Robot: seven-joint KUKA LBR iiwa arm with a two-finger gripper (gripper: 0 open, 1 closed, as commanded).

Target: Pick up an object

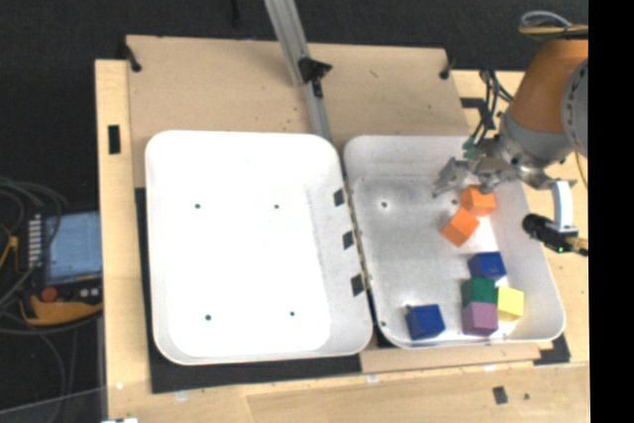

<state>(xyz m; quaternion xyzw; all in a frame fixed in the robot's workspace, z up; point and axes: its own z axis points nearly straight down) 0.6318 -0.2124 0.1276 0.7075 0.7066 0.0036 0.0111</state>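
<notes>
My gripper [468, 177] hangs over the upper part of the right bin [396, 168], open, with its fingers spread and nothing between them. Just below it lies an orange block [479, 200], close to the fingertips but not held. A second orange block [459, 229] sits a little lower and to the left. Toward the bin's front right corner a blue block [486, 264], a green block [480, 289], a yellow block [511, 300] and a purple block [479, 317] are clustered. Another blue block [425, 321] rests near the front wall.
The left bin [243, 243] stands beside the right one, with black clips along the shared wall [349, 238]. A slanted metal pole [287, 25] rises behind the bins. The arm's orange band [545, 89] is at the right.
</notes>
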